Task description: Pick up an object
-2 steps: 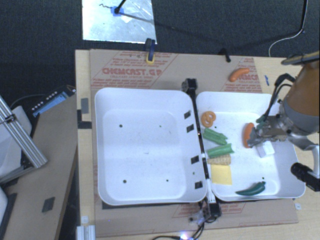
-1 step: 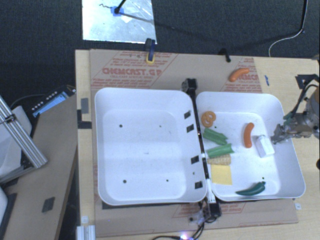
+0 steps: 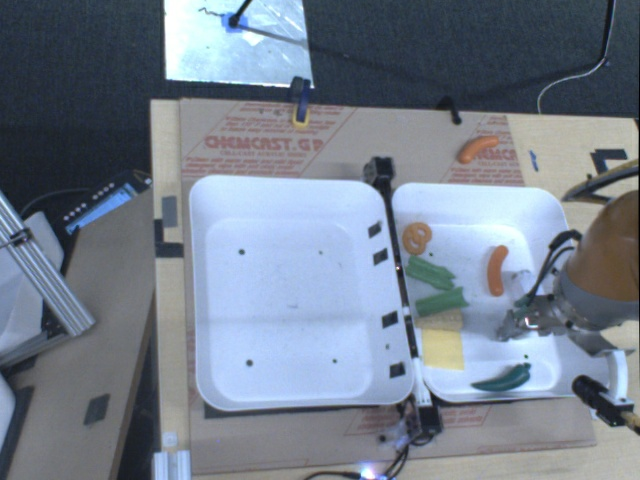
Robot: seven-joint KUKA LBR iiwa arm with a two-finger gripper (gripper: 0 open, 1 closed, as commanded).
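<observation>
- arm (image 3: 608,268) comes in from the right side, fat orange band sitting just above the wrist
- wrist is bent down low, with black cables looping over its left side
- gripper (image 3: 520,325) pokes out leftward from under the band, metal tip down low, too blurry to make out more

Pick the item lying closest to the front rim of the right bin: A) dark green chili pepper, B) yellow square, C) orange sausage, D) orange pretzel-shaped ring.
A: the dark green chili pepper lies along the front rim of the right bin, while the yellow square sits just above it, and the orange sausage and pretzel ring lie farther back.
</observation>
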